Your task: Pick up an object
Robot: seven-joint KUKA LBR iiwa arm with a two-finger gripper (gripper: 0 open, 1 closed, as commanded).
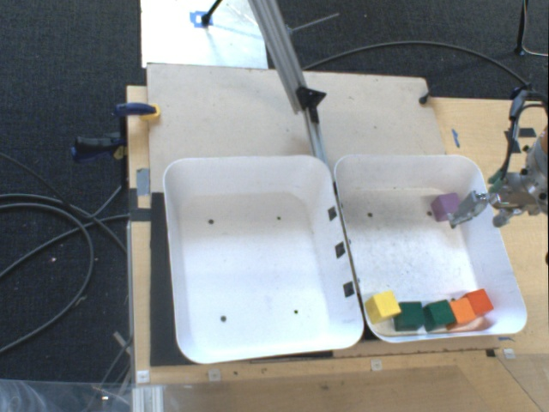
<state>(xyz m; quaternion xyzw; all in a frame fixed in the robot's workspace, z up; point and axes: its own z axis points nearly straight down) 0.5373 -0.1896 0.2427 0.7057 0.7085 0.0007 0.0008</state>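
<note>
camera view: gripper (483, 210) at 3 o'clock over the right bin (403, 178), one finger beside the purple block (444, 205); finger spread cannot be told. yellow block (383, 305), two green blocks (424, 315) and orange blocks (472, 305) line the 6 o'clock wall.

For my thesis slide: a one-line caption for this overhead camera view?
Gripper beside a purple block at the right bin's far edge; five blocks line its near wall.

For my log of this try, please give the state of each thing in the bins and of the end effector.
Purple block: lying in right bin, beside end effector.
Yellow block: first in row at near wall.
Green blocks: side by side.
Orange blocks: row's end.
Left bin: level.
</note>
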